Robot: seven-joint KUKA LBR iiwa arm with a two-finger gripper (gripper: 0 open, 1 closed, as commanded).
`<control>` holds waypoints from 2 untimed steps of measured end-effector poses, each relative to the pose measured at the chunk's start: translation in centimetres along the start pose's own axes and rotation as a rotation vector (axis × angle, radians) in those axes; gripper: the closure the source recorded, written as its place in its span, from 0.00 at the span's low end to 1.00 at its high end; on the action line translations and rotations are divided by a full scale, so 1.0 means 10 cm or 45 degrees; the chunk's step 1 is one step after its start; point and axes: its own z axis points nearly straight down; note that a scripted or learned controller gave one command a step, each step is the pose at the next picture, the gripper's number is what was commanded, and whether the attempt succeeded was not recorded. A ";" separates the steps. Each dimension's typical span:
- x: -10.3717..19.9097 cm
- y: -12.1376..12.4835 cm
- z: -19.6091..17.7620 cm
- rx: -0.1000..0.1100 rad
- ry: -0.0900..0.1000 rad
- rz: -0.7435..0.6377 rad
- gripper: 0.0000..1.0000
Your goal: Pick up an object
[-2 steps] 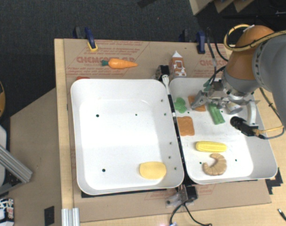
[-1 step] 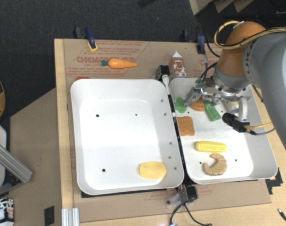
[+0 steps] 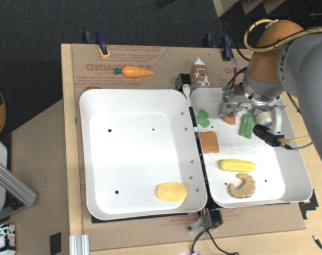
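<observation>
Nearest in the right bin (image 3: 288, 193) lies one croissant (image 3: 242, 186), likely light hollow plastic, curved, best pinched across its thick middle. Just beyond it is one corn cob (image 3: 237, 166), stiff, rounded and probably slippery; take it across the short axis. In the left bin (image 3: 97, 158), near its close right corner, sits one yellow oval piece (image 3: 172, 192), low and smooth, hard to get under. Farther in the right bin, one flat brown slab (image 3: 209, 142) lies by the dividing wall, then one small green leafy piece (image 3: 203, 119) and one green stick-like piece (image 3: 247, 126). The pincer (image 3: 231, 110) hangs at the far end of that bin over a small orange bit (image 3: 230, 120); I cannot tell its state, as the wrist hides it. On the worktop (image 3: 70, 142) beyond the bins rest one carrot (image 3: 136, 72) and one small carton (image 3: 200, 73).
</observation>
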 end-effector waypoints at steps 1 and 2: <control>0.05 0.18 0.13 0.034 0.011 0.004 1.00; 0.30 0.26 -1.64 -0.005 0.008 -0.001 1.00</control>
